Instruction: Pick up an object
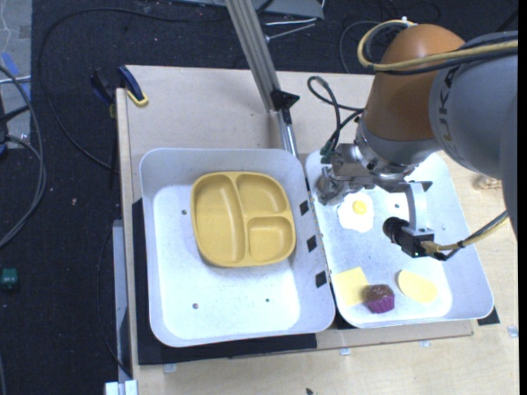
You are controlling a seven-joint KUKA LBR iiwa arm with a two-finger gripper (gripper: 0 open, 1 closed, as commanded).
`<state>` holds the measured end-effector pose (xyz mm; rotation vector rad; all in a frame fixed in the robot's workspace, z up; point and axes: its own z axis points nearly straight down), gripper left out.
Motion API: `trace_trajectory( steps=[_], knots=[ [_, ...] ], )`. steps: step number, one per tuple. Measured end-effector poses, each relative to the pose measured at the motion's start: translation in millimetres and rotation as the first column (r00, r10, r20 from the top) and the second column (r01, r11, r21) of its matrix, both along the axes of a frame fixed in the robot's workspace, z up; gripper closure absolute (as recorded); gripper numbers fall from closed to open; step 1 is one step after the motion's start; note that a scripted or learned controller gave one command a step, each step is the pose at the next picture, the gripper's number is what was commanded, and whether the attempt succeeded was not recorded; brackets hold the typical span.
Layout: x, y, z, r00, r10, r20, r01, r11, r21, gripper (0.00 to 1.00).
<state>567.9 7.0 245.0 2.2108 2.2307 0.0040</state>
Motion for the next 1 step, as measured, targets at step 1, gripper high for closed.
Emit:
trace_trajectory(
  steps=[1],
  knots=[
    [21.6,52.5,-2.5,1.0,0.0,0.0,0.0,1.0,0.0,1.0]
  ],
)
